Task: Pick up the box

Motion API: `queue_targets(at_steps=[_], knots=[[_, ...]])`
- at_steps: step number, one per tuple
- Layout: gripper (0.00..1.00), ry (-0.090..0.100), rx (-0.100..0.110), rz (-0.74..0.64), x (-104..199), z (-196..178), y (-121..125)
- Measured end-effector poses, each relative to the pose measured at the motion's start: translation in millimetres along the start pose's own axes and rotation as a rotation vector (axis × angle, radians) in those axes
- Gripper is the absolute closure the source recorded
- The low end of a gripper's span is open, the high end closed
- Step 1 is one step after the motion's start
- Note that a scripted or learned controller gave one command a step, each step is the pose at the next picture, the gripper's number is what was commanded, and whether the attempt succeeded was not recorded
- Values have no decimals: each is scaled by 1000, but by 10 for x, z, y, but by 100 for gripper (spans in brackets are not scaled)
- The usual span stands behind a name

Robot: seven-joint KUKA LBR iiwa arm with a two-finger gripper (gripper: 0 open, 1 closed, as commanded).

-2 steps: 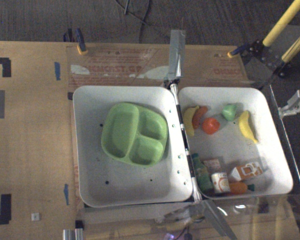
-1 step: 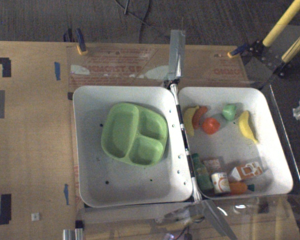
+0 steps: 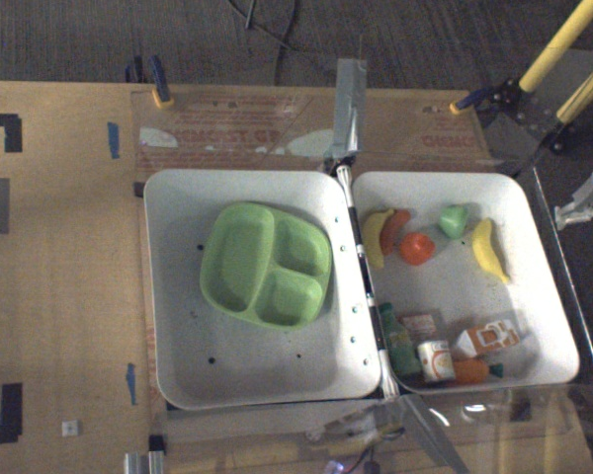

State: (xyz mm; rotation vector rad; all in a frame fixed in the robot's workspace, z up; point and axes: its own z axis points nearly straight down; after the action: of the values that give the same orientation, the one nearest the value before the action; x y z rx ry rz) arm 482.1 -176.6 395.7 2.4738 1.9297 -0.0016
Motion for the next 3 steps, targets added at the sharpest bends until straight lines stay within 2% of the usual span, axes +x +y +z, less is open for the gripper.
queue_targets(at_steps=[1,2,3], knots=[[100,-2,-4,-1,-3,-105,11],[0,-2,-3,-1,0,-103,11],[0,4,4,-123,95,329,324]])
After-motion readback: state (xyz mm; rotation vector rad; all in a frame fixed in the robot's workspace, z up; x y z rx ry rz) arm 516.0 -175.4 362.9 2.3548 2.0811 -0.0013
